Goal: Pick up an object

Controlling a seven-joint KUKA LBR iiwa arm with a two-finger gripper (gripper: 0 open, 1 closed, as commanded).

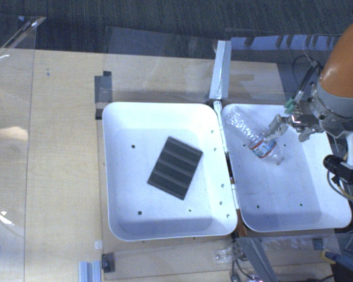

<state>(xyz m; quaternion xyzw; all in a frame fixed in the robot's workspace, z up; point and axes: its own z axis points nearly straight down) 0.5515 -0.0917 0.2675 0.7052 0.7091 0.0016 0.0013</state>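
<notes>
A crumpled clear plastic bottle (251, 135) with a red and blue label lies in the upper left of the right bin (317, 210). My gripper (290, 130) hangs over that bin's upper middle, just right of the bottle. It stands open, and its left finger (275, 128) slants down toward the bottle's labelled end. Nothing sits between the fingers. A dark ribbed rectangular block (175, 167) lies flat in the middle of the left bin (123, 210), turned at a slant.
The arm's orange band (344, 63) and grey wrist fill the upper right. Cables (341, 175) hang at the right bin's right rim. A metal divider post (220, 69) stands behind the seam between the bins. A clear panel (12, 128) covers the bench's left.
</notes>
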